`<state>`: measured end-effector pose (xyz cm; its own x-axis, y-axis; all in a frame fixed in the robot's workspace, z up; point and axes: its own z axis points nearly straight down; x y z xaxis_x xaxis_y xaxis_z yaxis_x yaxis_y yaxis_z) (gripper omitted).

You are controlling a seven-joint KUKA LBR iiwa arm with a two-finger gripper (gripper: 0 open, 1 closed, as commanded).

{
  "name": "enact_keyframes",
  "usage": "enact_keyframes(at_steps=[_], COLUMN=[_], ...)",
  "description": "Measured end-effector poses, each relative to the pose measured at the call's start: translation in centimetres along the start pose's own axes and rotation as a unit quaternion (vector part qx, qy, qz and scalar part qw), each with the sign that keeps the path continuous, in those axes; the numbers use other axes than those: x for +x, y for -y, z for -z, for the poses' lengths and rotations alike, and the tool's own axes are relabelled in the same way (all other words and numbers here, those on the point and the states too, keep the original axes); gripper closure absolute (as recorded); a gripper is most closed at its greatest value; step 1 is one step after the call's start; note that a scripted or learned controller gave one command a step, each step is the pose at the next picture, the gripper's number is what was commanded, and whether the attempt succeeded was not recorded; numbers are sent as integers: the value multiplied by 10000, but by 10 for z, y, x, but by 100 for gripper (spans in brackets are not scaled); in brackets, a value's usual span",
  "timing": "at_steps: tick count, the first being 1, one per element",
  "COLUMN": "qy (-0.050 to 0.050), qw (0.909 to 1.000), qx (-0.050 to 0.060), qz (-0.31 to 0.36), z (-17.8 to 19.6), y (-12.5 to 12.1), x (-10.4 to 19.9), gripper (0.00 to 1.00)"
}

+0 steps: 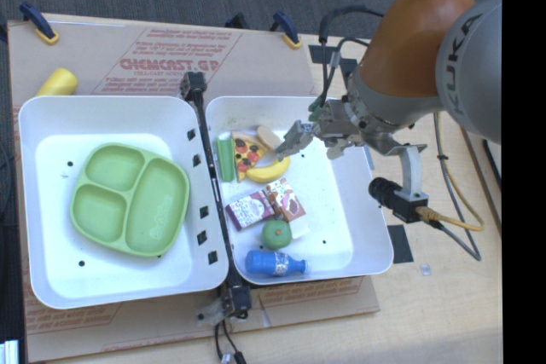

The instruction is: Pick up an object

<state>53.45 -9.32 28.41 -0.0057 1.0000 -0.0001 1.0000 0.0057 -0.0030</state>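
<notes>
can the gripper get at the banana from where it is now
Probably yes. The gripper hangs just above the banana in the right bin, and nothing lies on top of the fruit. The pizza slice lies right against the banana, so it may get nudged.

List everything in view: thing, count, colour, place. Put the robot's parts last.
bins: 2, white, side by side on the bench
divided plate: 1, light green, left bin
banana: 1, yellow, right bin, just below the gripper
pizza slice: 1, orange and dark, left of the banana
green stick: 1, right bin's left edge
small cartons: 2, pink and brown, right bin's middle
apple: 1, green, below the cartons
bottle: 1, blue, right bin's front
clamps: 2, blue and yellow, board's back edge
gripper: 1, grey, over the right bin
arm: 1, grey and orange, right
</notes>
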Motion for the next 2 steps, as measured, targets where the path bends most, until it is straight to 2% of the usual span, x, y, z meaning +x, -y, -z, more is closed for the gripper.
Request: enact_keyframes(at_steps=[1, 2], qy=[14, 0], qw=[10000, 10000], qx=[-74, -2], qz=[-8, 15], z=[-168, -192], y=[-29, -64], x=[-78, 1], gripper=[0, 0])
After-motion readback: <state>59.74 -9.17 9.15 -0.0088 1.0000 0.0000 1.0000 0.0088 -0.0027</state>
